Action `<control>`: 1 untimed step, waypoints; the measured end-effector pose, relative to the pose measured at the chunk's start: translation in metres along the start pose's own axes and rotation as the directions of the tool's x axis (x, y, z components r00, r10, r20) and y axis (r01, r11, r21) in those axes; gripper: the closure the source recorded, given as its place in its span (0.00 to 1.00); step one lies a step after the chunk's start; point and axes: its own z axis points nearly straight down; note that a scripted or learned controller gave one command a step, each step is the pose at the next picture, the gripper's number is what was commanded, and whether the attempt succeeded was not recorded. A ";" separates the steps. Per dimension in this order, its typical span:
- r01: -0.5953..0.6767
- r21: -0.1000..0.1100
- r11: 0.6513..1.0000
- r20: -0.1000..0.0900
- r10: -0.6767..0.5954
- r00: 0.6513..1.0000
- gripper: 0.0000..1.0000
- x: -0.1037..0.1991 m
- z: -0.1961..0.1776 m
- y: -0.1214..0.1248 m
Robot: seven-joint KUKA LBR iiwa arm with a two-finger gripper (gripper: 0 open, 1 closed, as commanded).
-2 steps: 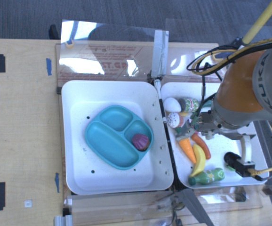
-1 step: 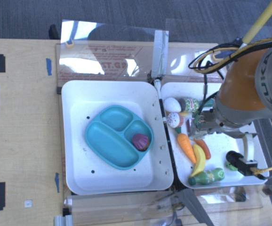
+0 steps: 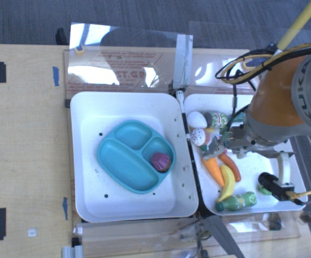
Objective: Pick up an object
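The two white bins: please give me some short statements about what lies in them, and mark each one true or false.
1. The blue divided plate lies in the left bin. True.
2. A purple object rests in one compartment of the plate. True.
3. The banana lies on the blue plate. False: it lies in the right bin, beside the carrot.
4. The arm reaches over the left bin. False: it hangs over the right bin.
5. A white egg sits near the far left corner of the right bin. True.
6. The green bottle stands upright. False: it lies on its side near the right bin's front edge.
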 end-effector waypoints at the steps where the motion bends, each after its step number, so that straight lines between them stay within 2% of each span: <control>1: 0.064 0.000 0.998 0.001 -0.064 0.998 0.00 -0.035 0.010 0.026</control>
